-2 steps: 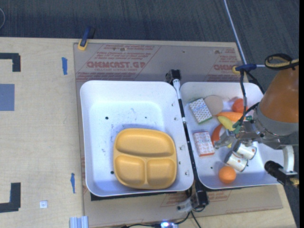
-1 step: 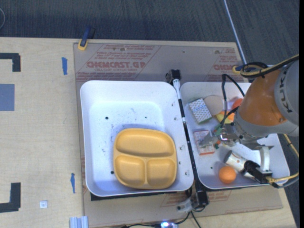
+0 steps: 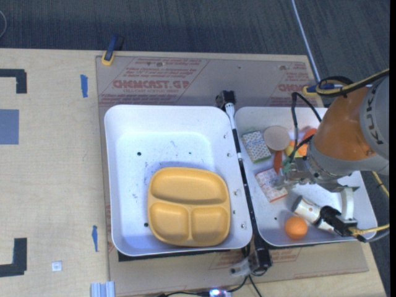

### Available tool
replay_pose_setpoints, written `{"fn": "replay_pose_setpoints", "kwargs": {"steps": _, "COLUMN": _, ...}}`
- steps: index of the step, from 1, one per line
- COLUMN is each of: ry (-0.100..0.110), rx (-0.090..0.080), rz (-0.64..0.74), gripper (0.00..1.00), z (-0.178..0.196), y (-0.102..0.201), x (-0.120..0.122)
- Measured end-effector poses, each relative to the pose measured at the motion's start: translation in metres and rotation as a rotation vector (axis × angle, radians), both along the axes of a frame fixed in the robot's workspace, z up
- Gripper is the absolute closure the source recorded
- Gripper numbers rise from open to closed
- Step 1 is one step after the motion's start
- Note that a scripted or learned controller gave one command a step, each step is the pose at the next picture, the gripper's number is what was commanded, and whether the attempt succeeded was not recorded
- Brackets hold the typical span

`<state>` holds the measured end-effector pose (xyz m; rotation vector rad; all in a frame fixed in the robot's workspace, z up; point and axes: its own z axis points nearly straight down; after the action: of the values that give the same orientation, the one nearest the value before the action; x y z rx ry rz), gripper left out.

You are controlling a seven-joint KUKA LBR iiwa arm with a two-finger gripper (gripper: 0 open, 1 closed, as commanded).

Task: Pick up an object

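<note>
Red letters are printed on the brown board (image 3: 185, 79) that lies under the two white bins, along its far edge. They look like "CHEMCAST GP", but the letters are a bit blurry. More red print sits at the board's far right corner (image 3: 296, 78), too small to read. The grey arm (image 3: 378, 119) has big dark letters, "KU", on its side.

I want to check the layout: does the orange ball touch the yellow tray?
Apart. The camera view shows the orange ball in the right bin, the yellow tray in the left bin.
</note>
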<state>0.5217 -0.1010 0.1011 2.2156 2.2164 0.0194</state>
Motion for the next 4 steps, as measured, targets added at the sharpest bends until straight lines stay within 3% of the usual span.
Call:
{"fn": "replay_pose_setpoints", "kwargs": {"steps": 1, "ry": 0.013, "rx": -0.003, "rz": 0.001, "gripper": 1.00, "z": 0.084, "y": 0.064, "x": 0.030}}
{"fn": "replay_pose_setpoints", "kwargs": {"steps": 2, "ry": 0.014, "rx": -0.003, "rz": 0.000, "gripper": 0.00, "z": 0.084, "y": 0.063, "x": 0.030}}
{"fn": "replay_pose_setpoints", "kwargs": {"steps": 3, "ry": 0.001, "rx": -0.005, "rz": 0.001, "gripper": 0.00, "z": -0.003, "y": 0.010, "x": 0.032}}
{"fn": "replay_pose_setpoints", "kwargs": {"steps": 4, "ry": 0.005, "rx": -0.005, "rz": -0.001, "gripper": 1.00, "z": 0.005, "y": 0.010, "x": 0.030}}
